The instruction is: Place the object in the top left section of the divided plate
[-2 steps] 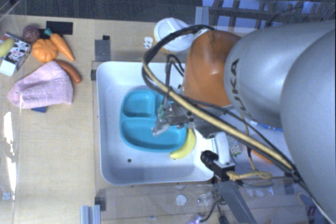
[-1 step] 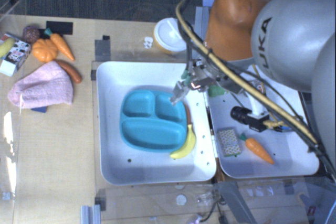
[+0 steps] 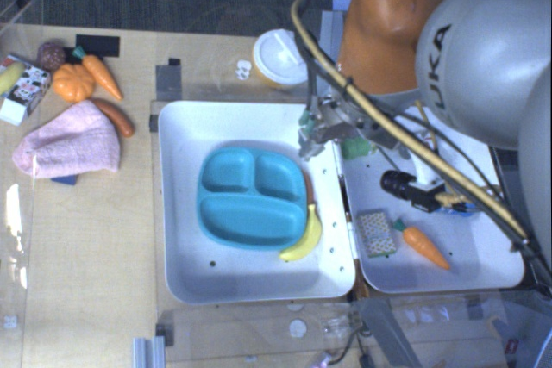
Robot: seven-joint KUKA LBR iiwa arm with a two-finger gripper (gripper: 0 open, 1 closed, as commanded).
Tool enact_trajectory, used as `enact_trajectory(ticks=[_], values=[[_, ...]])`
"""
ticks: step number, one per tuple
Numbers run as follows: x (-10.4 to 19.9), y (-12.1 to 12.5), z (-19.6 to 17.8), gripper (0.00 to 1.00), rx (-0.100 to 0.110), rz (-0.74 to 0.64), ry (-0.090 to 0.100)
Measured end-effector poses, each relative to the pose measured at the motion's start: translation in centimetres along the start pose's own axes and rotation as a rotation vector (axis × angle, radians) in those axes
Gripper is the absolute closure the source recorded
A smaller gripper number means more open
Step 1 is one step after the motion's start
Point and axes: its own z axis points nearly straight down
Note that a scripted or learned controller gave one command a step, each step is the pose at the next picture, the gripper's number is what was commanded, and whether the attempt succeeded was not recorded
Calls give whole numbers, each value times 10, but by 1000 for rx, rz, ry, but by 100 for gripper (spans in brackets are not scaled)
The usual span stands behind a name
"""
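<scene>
We see the tool (image 3: pixel 312 136) hanging over the right edge of the left bin (image 3: pixel 181 263), just past the upper right corner of the blue divided plate (image 3: pixel 250 224), and we cannot tell whether it is open or closed, nor whether anything sits in it. The plate's top left section (image 3: pixel 227 171) lies to the left of the tool and slightly toward the desk's near edge, so we judge the coming move turns on a short leftward travel across the plate's upper right section. Which object the task means is not plain to us: a banana (image 3: pixel 304 239) lies curved along the plate's right rim, its long axis running roughly from the far side toward the near side, below the tool; a carrot (image 3: pixel 423 244) and a small mesh pad (image 3: pixel 377 233) lie in the right bin (image 3: pixel 483 271), well apart from the plate. The plate's sections look bare, and the left bin offers open floor to the left and near side of the plate. The bins' shared wall, directly beneath the tool, is the edge to watch.
</scene>
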Motion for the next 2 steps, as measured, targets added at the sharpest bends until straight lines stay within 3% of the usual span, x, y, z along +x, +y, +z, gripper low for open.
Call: enact_trajectory(ticks=[1,2], values=[[35,25,31,100,3,-77,2],[35,25,31,0,3,-76,2]])
